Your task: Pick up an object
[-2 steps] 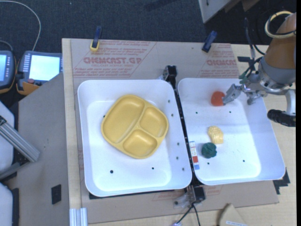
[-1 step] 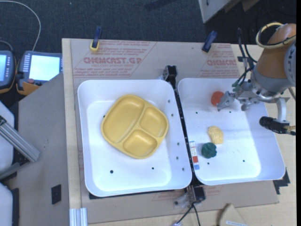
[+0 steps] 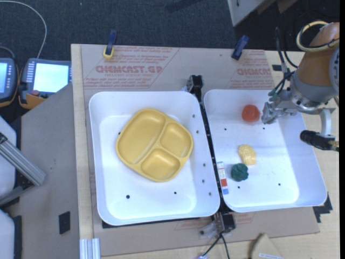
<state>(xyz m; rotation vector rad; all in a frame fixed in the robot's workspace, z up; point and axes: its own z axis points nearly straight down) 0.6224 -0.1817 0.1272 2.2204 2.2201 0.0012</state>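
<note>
In the right bin (image 3: 291, 196) lie three small things: a red-orange ball (image 3: 250, 113) near the back, a pale yellow lump (image 3: 247, 154) in the middle, and a dark green lump (image 3: 239, 172) just in front of it. My gripper (image 3: 268, 115) hangs low over the back of this bin, right beside the red-orange ball on its right side. Nothing shows between its fingers.
The left bin (image 3: 108, 198) holds a yellow three-compartment plate (image 3: 154, 144). A black clamp (image 3: 194, 83) sits at the back between the bins. A red, white and blue label (image 3: 222, 177) lies along the dividing rim. Cables hang by the arm at right.
</note>
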